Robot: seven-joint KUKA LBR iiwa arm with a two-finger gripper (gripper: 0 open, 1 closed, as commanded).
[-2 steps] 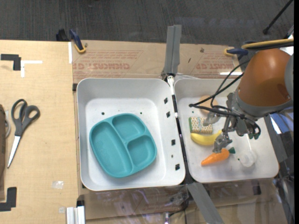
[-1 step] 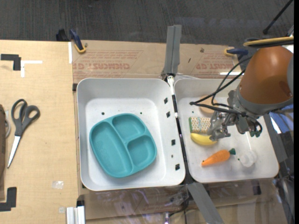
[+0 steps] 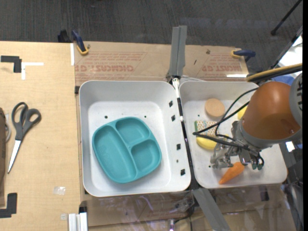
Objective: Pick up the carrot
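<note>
The orange carrot (image 3: 230,173) lies tilted on the floor of the right bin (image 3: 202,177), near its front edge. My gripper (image 3: 226,159) hangs directly over the carrot's upper end, low in the bin, below the orange wrist band (image 3: 269,112). The arm's bulk hides much of the gripper, and I cannot tell if it touches the carrot.
Behind the gripper in the right bin are a yellow fruit (image 3: 206,142), a patterned sponge (image 3: 204,126) and a tan round item (image 3: 214,108). A teal divided plate (image 3: 126,149) sits in the left bin (image 3: 91,100). Scissors (image 3: 20,126) lie on the bench at far left.
</note>
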